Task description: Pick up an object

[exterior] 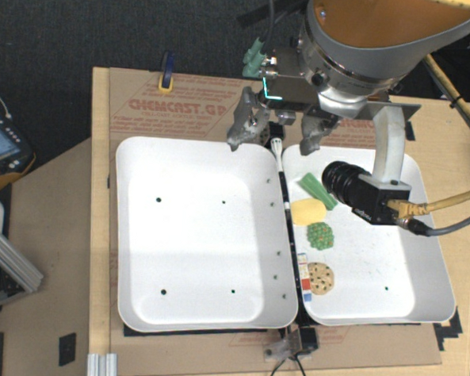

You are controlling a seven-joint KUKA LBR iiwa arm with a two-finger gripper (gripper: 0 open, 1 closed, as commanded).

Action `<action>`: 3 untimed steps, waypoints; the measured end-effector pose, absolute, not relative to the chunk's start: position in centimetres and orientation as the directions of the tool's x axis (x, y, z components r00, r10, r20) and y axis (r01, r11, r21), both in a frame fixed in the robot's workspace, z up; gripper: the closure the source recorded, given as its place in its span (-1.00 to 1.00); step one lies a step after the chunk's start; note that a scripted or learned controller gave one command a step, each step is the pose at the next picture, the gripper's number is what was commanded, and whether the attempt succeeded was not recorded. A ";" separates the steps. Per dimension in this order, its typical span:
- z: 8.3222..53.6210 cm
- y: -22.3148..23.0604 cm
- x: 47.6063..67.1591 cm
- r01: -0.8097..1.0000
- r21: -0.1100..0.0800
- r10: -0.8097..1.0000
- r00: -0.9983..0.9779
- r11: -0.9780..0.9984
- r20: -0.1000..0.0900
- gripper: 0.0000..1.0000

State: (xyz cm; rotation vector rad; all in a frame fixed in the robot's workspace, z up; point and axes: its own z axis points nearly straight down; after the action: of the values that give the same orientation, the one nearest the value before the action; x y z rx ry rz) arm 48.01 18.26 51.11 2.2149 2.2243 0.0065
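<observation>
Fingers (275,135) spread, nothing between; arm cropped above.

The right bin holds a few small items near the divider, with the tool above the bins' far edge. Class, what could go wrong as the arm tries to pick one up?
1. The green strip, yellow piece, green ball and cookie lie crowded together, so the tool might nudge neighbours.
2. They hug the right bin wall by the divider, so a finger may strike the rim.
3. The black camera overhangs this bin, risking contact.
</observation>
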 end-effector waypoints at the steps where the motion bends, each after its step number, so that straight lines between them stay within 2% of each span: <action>1: 52.2 18.3 48.1 1.000 0.009 1.000 -0.005 0.005 0.002 1.00; 2: 52.1 18.3 48.0 1.000 0.007 1.000 -0.005 0.005 0.002 -1.00; 3: 53.2 18.4 48.1 1.000 0.011 1.000 -0.007 0.007 0.002 1.00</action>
State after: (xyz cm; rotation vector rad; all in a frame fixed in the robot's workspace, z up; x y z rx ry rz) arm 48.09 18.40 53.22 2.2100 2.2245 0.0146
